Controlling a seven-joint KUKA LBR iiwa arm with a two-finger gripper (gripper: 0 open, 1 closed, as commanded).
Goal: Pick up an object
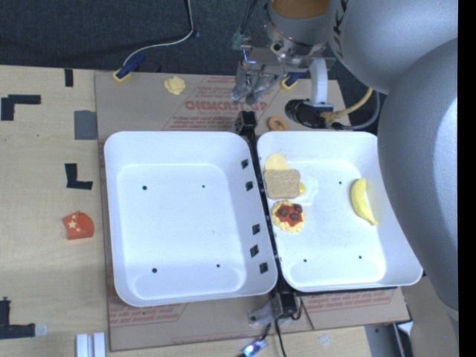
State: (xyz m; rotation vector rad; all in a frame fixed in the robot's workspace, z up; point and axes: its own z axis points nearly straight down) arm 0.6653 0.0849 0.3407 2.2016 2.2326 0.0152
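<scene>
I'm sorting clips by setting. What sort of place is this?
Most likely a robot test bench for grasping trials, not a kitchen: two white bins on cardboard, toy food such as a banana and toast, and a robot arm's end effector above the bench.
</scene>
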